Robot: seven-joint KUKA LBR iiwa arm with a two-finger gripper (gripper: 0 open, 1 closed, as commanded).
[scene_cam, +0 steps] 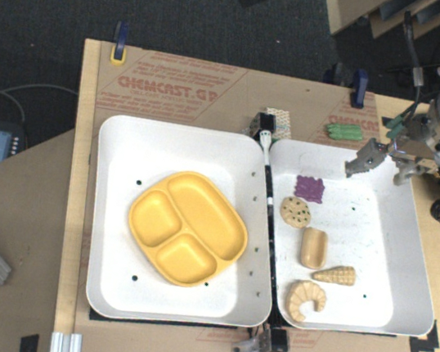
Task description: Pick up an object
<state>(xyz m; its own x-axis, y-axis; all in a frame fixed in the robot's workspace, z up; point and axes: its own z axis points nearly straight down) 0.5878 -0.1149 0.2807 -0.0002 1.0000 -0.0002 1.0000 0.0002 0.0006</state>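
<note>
Nothing picked up yet, as far as I can judge: all the pieces lie flat on the floor of the right bin (pixel 404 267), none lifted.

Taking the cookie (pixel 295 212) as my marker, near to far. Nearest me, well below the cookie & a bit to its right, sits a croissant (pixel 305 300), pale tan, curled, close to the bin's front edge. Just beyond that, right of it, an ice-cream cone (pixel 335 274) lies on its side, tip pointing right, ribbed texture. Next a small tan cylinder, prob. a bread roll (pixel 313 247), just below-right of the cookie, nearly touching it. The cookie itself is round, beige w/ dark chips. Just above it lies a purple piece (pixel 310 188), bumpy like a grape bunch.

Left of the cookie, across the bin divider, the yellow divided plate (pixel 187 228) fills the middle of the left bin (pixel 109 195).

Farthest, up & to the right of the cookie, the gripper (pixel 382 163) hangs over the right bin's far rim, fingers spread apart w/ nothing between them. It's well apart from every piece, so approach, descent & grasp are all left to do. A green item (pixel 344 132) lies on the board outside the bin, above the cookie.
</note>
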